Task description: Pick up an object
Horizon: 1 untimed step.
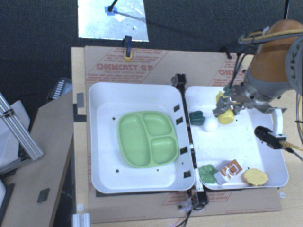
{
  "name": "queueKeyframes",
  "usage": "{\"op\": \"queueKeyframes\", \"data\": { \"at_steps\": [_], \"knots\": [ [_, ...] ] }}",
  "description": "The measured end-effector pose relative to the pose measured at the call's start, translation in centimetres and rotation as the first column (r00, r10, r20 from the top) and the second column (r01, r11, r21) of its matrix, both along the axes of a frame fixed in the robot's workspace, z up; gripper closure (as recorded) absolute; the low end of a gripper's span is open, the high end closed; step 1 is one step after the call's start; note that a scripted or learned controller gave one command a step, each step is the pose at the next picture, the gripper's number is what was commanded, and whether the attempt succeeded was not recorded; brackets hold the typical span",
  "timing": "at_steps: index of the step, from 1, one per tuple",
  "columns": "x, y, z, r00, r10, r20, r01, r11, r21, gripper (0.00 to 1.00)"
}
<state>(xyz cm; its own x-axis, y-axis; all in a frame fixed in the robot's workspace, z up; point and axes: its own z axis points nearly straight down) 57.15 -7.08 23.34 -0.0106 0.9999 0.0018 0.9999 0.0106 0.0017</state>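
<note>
A green tray (145, 139) lay in the left bin (102, 98). In the right bin (277, 167), a white ball (210, 125) sat beside a dark green object (196, 117). The gripper (223, 109) hung just above a yellow object (226, 116); whether it gripped, I cannot tell.

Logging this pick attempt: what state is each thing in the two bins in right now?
Green three-compartment plastic tray: flat in left bin, nothing in it.
Yellow cylinder: right bin, at gripper.
White ball: loose, beside dark green block.
Flat yellow disc: lying near front edge.
Orange-and-white box: lying tilted.
</note>
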Motion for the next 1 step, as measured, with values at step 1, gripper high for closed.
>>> {"op": "queueKeyframes", "data": {
  "at_steps": [1],
  "knots": [
    [-1.18,6.3,-0.41,1.0,0.0,-0.002,0.0,1.0,0.001,1.0]
  ]
}}
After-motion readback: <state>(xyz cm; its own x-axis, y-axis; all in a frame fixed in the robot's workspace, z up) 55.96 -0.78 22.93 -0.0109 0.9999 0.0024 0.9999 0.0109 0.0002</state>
